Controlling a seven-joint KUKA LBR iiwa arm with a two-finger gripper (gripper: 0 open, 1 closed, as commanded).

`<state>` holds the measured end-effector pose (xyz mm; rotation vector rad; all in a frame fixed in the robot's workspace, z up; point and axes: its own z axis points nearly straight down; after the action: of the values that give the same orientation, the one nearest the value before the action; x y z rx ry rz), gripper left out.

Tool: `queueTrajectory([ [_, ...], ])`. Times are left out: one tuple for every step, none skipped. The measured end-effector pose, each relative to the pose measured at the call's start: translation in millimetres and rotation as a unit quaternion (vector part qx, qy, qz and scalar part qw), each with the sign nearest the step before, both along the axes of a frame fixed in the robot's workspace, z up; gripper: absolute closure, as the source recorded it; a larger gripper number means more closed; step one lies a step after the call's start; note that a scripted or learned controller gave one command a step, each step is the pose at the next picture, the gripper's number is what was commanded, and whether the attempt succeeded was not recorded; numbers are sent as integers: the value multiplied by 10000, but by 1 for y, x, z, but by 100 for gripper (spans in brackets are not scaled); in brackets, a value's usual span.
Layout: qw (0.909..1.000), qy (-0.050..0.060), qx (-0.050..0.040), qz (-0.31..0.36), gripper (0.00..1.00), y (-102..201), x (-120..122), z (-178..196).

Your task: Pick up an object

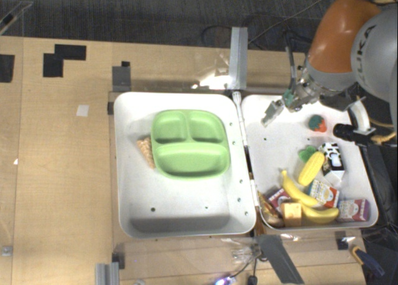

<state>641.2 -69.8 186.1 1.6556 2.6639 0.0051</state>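
Observation:
My gripper hangs over the far left part of the right bin, near its back wall, open with nothing between its fingers. The loose objects lie to its right and nearer the front. A small red and green piece sits close by to the right. A corn cob lies beside a green piece and a black and white item. A banana curves along the front, among small cartons and a yellow block.
The left bin holds a green divided plate with a brownish item tucked at its left side. A metal post stands behind the ridge between the bins. The grey and orange arm rises at the right.

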Motion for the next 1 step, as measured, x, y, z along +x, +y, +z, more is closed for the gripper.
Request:
queueTrajectory([
  [9966,14,5,-818,0,-42,-40,-64],
])
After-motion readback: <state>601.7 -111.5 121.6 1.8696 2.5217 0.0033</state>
